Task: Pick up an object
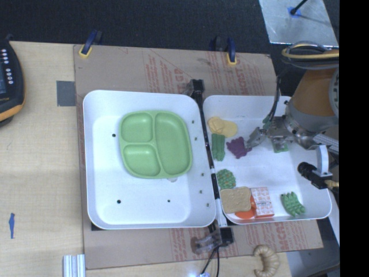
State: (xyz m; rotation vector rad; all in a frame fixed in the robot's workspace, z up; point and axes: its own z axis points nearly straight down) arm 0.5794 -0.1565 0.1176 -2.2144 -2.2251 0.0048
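camera view: the gripper hangs low over the right bin, fingers spread apart with nothing between them. the purple toy lies just beside the left finger, on the bin floor. nothing lifted yet; the grasp remains to do.

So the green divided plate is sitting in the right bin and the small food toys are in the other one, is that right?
Not quite. The camera view shows the green divided plate in the left bin, not the right one. The small food toys, such as the purple piece and the yellow piece, are in the right bin.
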